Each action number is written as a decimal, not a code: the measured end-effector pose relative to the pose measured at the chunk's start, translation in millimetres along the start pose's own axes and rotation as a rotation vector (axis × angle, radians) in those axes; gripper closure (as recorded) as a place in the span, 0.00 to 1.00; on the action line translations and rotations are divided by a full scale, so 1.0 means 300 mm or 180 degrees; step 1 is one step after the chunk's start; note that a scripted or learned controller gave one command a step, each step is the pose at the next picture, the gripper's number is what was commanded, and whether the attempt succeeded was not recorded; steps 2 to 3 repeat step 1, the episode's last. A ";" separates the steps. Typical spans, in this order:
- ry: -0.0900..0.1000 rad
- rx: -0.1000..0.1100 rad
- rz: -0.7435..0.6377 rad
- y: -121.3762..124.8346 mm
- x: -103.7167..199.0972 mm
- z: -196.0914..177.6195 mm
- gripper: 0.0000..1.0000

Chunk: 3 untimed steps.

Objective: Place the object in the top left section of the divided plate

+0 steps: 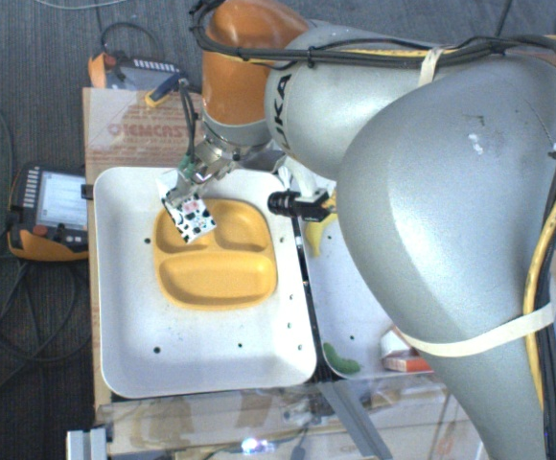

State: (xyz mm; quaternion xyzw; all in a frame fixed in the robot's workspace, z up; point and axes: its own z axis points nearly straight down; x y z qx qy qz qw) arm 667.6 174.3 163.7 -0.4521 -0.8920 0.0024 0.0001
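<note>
Faint red lettering on the cardboard sheet point(129, 132) just left of the gripper point(190, 207) is too blurred to read; black letters "UKA" stand on the grey arm point(288, 103) to its upper right.

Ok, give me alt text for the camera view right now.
The gripper hangs over the top left section of the yellow divided plate, with a small black-and-white object just beneath it. The plate lies in the left white bin.

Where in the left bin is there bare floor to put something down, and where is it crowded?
Free: the left bin floor between the yellow divided plate and the near rim, and the strip along its left wall. Crowded: the plate's top left section, where the gripper hangs with a black-and-white object.
</note>
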 end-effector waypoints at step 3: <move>-0.0003 -0.0002 0.0000 0.001 -0.001 -0.002 0.00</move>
